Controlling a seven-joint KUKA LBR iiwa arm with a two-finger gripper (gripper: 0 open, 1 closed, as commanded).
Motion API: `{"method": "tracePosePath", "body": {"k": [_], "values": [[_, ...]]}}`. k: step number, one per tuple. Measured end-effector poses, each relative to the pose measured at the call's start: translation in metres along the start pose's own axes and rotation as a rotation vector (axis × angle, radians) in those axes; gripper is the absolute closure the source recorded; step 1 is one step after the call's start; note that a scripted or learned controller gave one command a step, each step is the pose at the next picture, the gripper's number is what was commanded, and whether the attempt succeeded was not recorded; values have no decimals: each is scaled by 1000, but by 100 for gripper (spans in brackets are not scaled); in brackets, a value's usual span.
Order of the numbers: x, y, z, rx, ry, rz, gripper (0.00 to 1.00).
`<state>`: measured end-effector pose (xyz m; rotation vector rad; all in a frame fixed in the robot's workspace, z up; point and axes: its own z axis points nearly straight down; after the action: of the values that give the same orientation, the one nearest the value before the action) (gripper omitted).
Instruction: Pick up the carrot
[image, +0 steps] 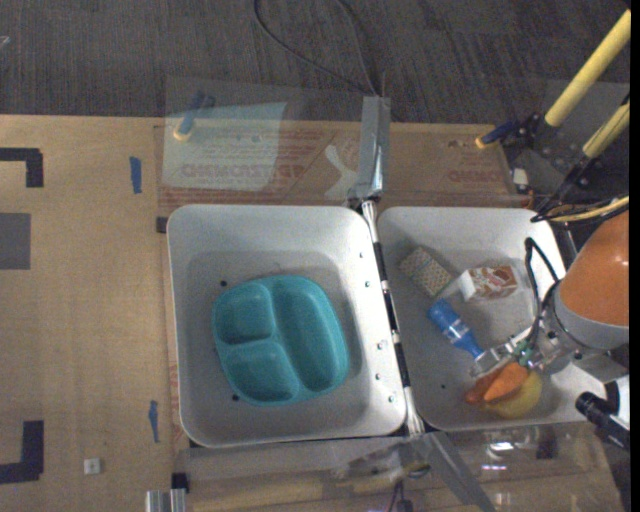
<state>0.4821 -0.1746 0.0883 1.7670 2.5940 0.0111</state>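
Orange tapered carrot (500, 383) lies in the right shallow white bin (440, 395), at its near right corner, touching a yellow rounded fruit (522, 400). I see my pincer (520, 352) just above the carrot, but I cannot tell how wide it stands. A blue plastic bottle (455, 328) lies nearby.

This is a robotics lab. A plywood bench (90, 330) marked with black and blue tape carries two white bins (190, 250). Loose cables (300, 50) cross the grey carpet.
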Motion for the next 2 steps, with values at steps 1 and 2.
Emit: {"method": "tracePosePath", "body": {"k": [1,2], "values": [[-4,-1,-11,-6,-6,8,100],[22,8,-102,6,-3,76,100]]}}
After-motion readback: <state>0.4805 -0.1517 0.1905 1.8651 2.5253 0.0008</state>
